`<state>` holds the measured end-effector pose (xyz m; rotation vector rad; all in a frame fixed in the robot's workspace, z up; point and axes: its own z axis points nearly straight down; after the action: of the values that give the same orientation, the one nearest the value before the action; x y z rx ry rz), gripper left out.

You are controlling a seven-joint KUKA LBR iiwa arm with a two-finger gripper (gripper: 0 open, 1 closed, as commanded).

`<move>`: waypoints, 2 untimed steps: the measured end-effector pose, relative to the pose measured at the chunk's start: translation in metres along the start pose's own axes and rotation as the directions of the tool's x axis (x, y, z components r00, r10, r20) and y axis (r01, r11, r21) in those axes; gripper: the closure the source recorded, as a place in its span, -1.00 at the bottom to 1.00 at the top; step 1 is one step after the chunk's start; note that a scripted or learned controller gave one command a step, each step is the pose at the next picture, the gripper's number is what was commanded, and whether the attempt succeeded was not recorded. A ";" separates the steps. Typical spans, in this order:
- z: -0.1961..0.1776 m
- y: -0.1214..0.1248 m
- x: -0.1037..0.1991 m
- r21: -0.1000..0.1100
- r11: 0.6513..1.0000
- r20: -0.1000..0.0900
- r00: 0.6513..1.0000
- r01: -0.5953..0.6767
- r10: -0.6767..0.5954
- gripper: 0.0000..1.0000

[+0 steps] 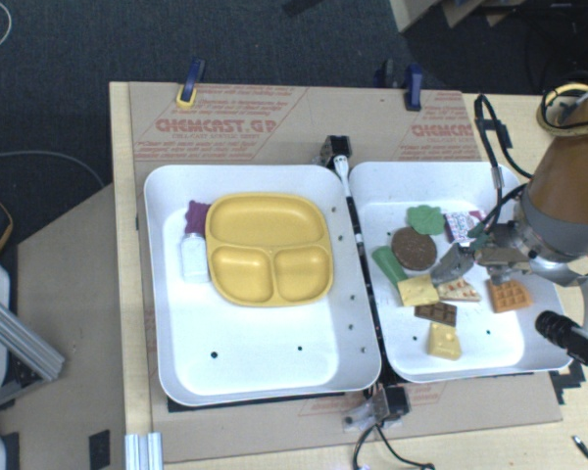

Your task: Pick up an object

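Note:
The right bin (500, 355) holds several toy foods: a brown round cookie (414, 249), a green piece (426, 219), a green stick (386, 262), a yellow square slice (416, 291), a dark chocolate bar (436, 312), a yellow wedge (445, 342), an orange waffle (510, 296) and a striped packet (461, 225). My gripper (455, 262) hangs low over the middle of this bin, just right of the cookie and above a pale cracker (461, 290). I see nothing lifted by it.
The left bin (245, 360) carries a yellow divided plate (269, 248) and a white bottle with a purple end (193, 243) on the plate's left. The arm's grey and orange body (568, 189) covers the right bin's far right side. Clamps stand at the bench's back edge.

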<state>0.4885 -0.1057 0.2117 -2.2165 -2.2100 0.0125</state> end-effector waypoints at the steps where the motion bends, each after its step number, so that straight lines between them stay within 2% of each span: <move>1: -0.006 0.003 0.000 -0.013 1.000 0.002 1.000 0.003 -0.003 -1.00; 2: 0.056 0.004 -0.004 -0.007 1.000 0.000 1.000 0.002 -0.002 -1.00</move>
<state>0.4914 -0.1098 0.1554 -2.2183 -2.2157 0.0048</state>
